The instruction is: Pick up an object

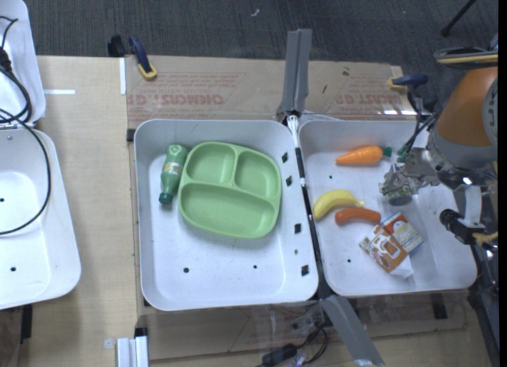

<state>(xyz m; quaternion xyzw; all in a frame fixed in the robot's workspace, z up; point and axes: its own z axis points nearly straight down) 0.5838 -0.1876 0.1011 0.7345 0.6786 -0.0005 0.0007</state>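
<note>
In the right bin (444,266) lie an orange carrot (360,155) at the back, a yellow banana (337,201), a red-orange sausage-shaped piece (358,215) just in front of it, and a white and orange snack packet (390,244). My gripper (397,187) hangs low over the middle of this bin, right of the banana, below the carrot's green tip and just above the packet. Nothing shows as held. The arm's orange band (467,112) stands above the bin's right side.
The left bin (214,278) holds a green divided plate (231,189) and a small green bottle (170,172) lying along its left side. A grey divider post (297,72) rises between the bins. A white fixture with black cables (24,199) sits at far left.
</note>
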